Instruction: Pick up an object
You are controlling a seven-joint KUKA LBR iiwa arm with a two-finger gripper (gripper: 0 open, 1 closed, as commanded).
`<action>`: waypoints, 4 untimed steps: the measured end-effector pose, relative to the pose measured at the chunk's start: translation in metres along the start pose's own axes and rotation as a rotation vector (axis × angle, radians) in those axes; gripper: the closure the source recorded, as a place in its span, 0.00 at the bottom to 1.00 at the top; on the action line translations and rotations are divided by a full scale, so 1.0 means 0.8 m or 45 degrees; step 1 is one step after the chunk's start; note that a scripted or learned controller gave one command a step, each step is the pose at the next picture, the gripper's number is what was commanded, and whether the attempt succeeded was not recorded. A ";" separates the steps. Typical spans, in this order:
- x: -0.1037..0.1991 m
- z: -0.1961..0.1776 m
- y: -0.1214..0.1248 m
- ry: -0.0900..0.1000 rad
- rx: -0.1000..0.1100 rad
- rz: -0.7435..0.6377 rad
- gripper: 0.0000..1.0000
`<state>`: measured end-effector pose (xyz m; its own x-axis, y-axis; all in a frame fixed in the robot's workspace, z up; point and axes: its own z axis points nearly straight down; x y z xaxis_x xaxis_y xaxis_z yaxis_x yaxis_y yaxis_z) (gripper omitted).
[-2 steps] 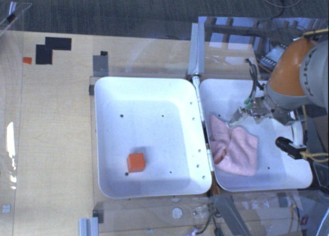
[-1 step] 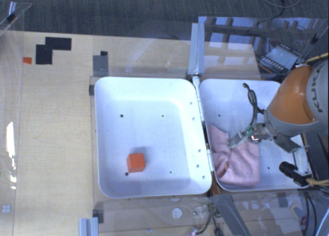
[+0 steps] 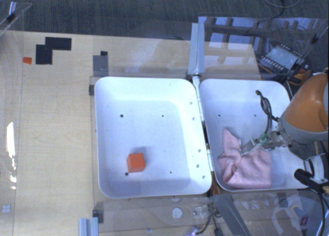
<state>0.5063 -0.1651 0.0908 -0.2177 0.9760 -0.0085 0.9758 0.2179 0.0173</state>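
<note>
Camera view: it looks down at a slant on two white bins set side by side on a pale worktop [image 3: 56,142]; the arm [image 3: 308,111] reaches in from the right.
Arm: grey, with an orange band; it stands over the right bin [image 3: 231,93], its wrist low by the cloth.
Gripper: the gripper [image 3: 252,146] sits at the upper right edge of the cloth, seemingly touching it.
Jaws: I cannot tell whether they are apart or together; the tips are small and merge with the folds.
Cloth: a pink cloth [image 3: 241,165], crumpled, lies in the near part of the right bin, close to the wall between the bins.
Cube: an orange cube [image 3: 136,162] lies in the left bin [image 3: 144,96], towards its near left corner, well apart from the gripper.
Step in hand: by my judgement, a grasp at the cloth.
Doing it well: aim for a raised fold rather than a flat edge, go down until the tips straddle the fabric, close fully, then lift straight up and slowly, clear of the bin wall; a thin pinch of soft cloth may slip out.
Count: two bins, one cloth, one cube, one arm.
</note>
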 end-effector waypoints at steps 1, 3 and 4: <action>0.042 0.000 0.030 0.003 0.000 0.036 0.00; 0.069 0.000 0.039 0.000 -0.002 -0.037 0.00; 0.057 0.002 0.096 0.004 0.004 0.210 0.00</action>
<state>0.5717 -0.1038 0.0902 -0.0549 0.9985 -0.0031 0.9984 0.0549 0.0152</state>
